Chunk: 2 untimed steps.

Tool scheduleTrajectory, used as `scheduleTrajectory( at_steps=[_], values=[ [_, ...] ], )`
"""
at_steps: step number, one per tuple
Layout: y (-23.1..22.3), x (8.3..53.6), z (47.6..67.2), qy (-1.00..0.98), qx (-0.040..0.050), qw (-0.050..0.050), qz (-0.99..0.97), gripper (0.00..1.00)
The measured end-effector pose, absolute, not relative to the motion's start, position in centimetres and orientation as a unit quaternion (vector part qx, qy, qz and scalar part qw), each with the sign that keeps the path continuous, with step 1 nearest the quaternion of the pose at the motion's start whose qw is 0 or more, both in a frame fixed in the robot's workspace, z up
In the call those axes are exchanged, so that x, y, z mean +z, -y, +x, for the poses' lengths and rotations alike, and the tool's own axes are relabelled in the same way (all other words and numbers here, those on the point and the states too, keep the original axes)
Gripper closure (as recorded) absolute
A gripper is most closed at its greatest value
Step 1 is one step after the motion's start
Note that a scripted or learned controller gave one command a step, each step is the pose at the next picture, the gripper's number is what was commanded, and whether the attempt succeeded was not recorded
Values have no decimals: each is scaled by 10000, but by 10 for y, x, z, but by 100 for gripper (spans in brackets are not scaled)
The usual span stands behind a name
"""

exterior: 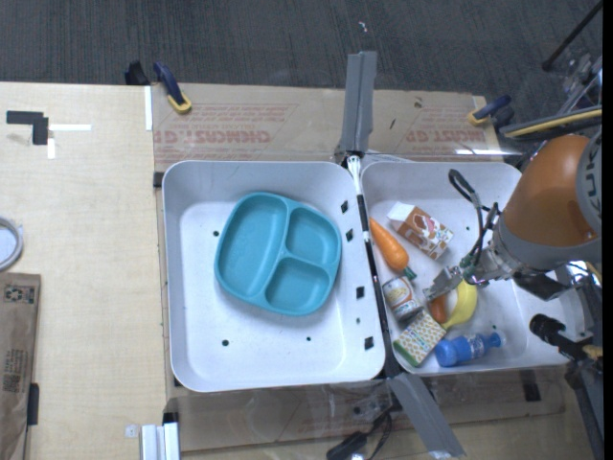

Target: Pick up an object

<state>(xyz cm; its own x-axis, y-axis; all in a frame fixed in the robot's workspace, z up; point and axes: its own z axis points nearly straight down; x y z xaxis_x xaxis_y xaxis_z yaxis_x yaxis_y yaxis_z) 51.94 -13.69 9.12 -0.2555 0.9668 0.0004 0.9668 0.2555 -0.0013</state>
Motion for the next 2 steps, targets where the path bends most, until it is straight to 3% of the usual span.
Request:
scheduleTrajectory(
  at_steps=[1,2],
  values=[
    [137,100,520,7913,1,0,-6114,100],
    [73,250,509,7878,6,-3,-6160,100]
  ],
)
